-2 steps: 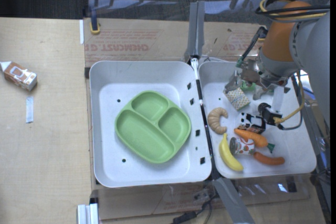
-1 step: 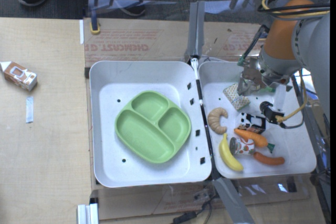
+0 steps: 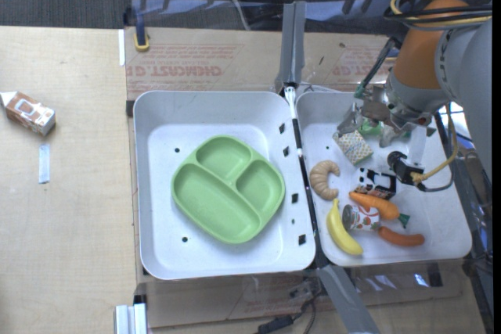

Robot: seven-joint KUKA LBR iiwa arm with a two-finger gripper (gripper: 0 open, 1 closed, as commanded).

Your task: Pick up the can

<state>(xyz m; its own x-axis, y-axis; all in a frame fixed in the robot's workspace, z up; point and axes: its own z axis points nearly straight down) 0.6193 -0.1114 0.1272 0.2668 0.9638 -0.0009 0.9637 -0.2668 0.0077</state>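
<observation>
Camera view: can [image 3: 361,218] lies sideways, long axis left-right.

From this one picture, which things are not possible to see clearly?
- Gripper, camera view: the wrist covers its fingers, so open or shut cannot be told.
- Can: it lies between the banana and the carrot, which overlaps it; its label is too small to read.
- Small dark item above the carrot: too small to identify.
- Patterned item beneath the gripper: contact cannot be judged.
</observation>
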